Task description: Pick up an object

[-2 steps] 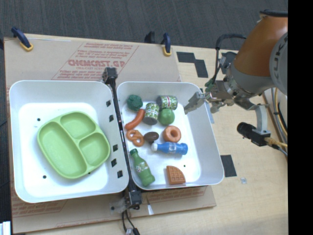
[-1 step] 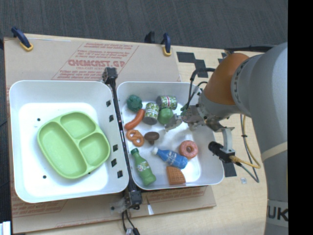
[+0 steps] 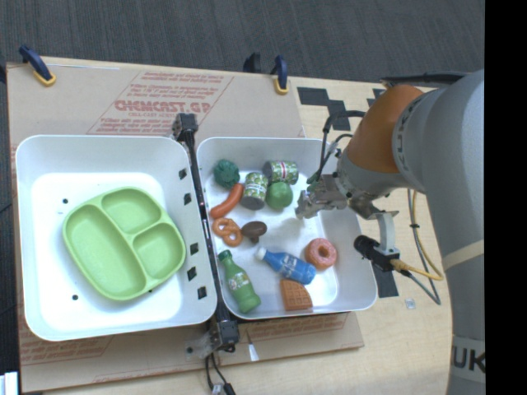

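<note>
My gripper (image 3: 308, 203) hangs low over the right bin (image 3: 356, 290), near its right wall. It is just right of a green ball (image 3: 279, 194) and looks apart from it. Nothing shows held in it. In the same bin lie two green cans (image 3: 282, 171) (image 3: 254, 189), a dark green lump (image 3: 226, 172), an orange sausage (image 3: 226, 202), a pretzel (image 3: 228, 230), a brown piece (image 3: 254, 230), a green bottle (image 3: 239, 282), a blue bottle (image 3: 286, 265), a pink donut (image 3: 320, 254) and an orange wafer (image 3: 296, 295).
The left bin (image 3: 33, 303) holds a light green divided plate (image 3: 123, 241). A black divider (image 3: 196, 212) runs between the bins. Cardboard (image 3: 165, 97) lies behind them. The grey arm (image 3: 428, 163) with its orange band fills the right side, with cables (image 3: 416, 253) hanging below.
</note>
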Available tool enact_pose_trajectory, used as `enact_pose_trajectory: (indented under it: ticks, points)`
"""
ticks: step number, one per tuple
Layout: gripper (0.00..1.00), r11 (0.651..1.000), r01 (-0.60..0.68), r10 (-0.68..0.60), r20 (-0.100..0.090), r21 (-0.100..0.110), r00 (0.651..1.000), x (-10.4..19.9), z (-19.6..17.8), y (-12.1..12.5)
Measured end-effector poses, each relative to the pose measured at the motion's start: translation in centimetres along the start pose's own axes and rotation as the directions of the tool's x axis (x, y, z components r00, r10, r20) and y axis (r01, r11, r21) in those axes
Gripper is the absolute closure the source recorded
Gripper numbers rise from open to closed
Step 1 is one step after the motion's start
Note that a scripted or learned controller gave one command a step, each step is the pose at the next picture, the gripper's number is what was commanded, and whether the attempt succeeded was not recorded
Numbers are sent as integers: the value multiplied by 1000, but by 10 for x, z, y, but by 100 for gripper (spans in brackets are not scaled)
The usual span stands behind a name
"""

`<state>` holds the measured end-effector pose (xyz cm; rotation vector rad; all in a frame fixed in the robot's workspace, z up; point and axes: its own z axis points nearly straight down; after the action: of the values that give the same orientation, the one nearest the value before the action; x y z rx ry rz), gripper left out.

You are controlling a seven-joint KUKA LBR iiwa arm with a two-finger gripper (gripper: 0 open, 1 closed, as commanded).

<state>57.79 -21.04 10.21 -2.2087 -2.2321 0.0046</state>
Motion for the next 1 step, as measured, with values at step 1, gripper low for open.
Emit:
enact_pose_trajectory:
  ticks: [1]
  points:
    - [100,1000,-4,4,0,-4,1000,-1,-135,0]
